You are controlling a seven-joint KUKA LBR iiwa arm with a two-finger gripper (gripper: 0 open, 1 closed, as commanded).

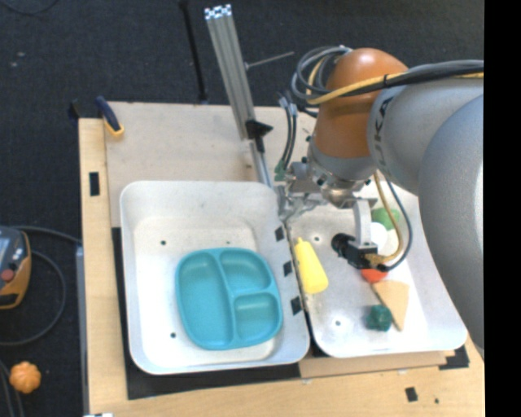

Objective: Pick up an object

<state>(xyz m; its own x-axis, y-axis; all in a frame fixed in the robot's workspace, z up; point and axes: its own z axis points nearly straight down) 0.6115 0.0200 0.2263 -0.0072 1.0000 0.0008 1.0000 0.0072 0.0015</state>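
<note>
At far left, off the bench, an orange-and-grey device [11, 269] is lying on the dark floor with a cable trailing from it, and a small orange ball [24, 375] is sitting just below it. A blue-and-yellow clamp [109, 116] is gripping the bench [163, 138] at its upper left corner.

The left bin [146, 204] is holding a teal divided plate [229, 297], lying flat in the bin's lower middle with its three compartments facing up. A slanted aluminium post [232, 73] is rising from behind the bins, topped by a small checkered tag [217, 11].

Over the seam between the two bins, the gripper [290, 205] is hanging from the orange-banded wrist of the arm [423, 138], near the upper left corner of the right bin [440, 326]. Whether its jaws are released or clenched cannot be told from this angle; nothing is visibly sitting between them.

Just below the gripper, a yellow banana-like piece [309, 265] is lying along the right bin's left wall. To its right, a black cable fitting [350, 247] is dangling above the bin, with a green-and-white item [383, 224] partly hidden behind it. Lower right, a red piece [373, 275] is touching a tan wedge [394, 300], and a dark green lump [377, 318] is resting just beside the wedge's lower edge.
</note>
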